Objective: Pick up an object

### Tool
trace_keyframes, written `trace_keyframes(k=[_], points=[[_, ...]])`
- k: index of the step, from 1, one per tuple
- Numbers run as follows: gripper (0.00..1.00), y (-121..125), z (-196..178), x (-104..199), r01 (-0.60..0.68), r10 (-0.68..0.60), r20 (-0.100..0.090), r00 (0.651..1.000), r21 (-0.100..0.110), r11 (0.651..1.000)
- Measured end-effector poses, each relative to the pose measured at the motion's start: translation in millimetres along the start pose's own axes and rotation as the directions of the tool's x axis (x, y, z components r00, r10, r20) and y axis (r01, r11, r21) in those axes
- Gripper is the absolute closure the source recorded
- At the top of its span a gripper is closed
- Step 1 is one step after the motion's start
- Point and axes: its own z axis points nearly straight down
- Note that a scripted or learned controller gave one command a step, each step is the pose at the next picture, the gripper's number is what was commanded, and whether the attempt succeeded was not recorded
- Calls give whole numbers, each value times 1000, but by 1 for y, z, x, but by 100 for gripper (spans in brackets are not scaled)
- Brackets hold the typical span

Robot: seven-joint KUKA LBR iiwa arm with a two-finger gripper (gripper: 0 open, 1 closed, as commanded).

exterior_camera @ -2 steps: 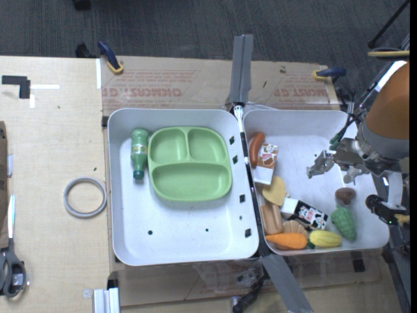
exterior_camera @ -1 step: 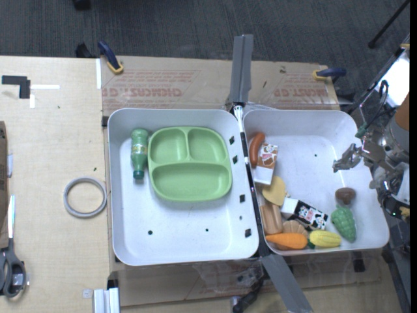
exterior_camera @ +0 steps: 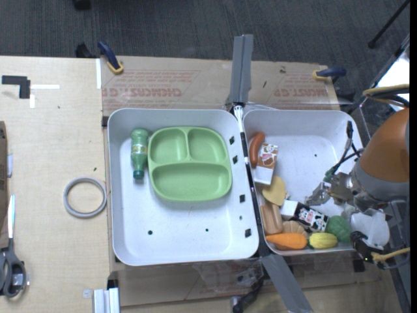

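My gripper (exterior_camera: 328, 192) hangs low over the right side of the right bin (exterior_camera: 306, 132), reaching in from the right beneath the orange band. It sits just above a black-and-white box (exterior_camera: 310, 216) and a green vegetable (exterior_camera: 339, 227). Along the bin's left and front lie a red sausage (exterior_camera: 257, 147), a small carton (exterior_camera: 266, 163), a pale yellow wedge (exterior_camera: 275, 191), a bread piece (exterior_camera: 270, 218), an orange carrot (exterior_camera: 287, 241) and a yellow lemon (exterior_camera: 322, 240). I see nothing held in the gripper.
The left bin (exterior_camera: 130, 233) holds a green divided plate (exterior_camera: 190, 163) and a green bottle (exterior_camera: 139, 152) beside it. On the bench to the left lie a tape ring (exterior_camera: 85, 196) and scissors (exterior_camera: 12, 272). Blue clamps (exterior_camera: 111, 57) grip the cardboard at the back.
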Motion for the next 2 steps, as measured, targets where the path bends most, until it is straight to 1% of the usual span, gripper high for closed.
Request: trace_keyframes(k=[1,2], points=[[0,56,-1,-18,235,-235,-3,972,-3,972],[0,136,-2,8,232,-232,-6,973,-5,973]])
